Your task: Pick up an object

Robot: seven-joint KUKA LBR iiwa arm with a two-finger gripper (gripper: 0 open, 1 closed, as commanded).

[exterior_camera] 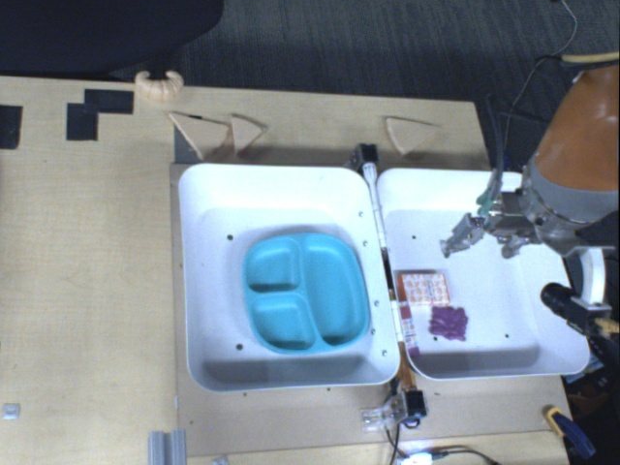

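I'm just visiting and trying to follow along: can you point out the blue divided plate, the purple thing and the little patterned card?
Blue divided plate [308, 292]: camera view, on the ridge between its compartments.
Purple object [449, 322]: camera view, at its middle.
Patterned card [423, 287]: camera view, at the centre of its face.

A divided plate [308, 291] lies in the left bin [203, 260]; a card [424, 287] and clump [449, 322] lie in the right bin [523, 356].

A robotics lab: a plywood bench [87, 289] with two white bins [208, 260], loose cables [542, 56] and dark carpet [387, 27].
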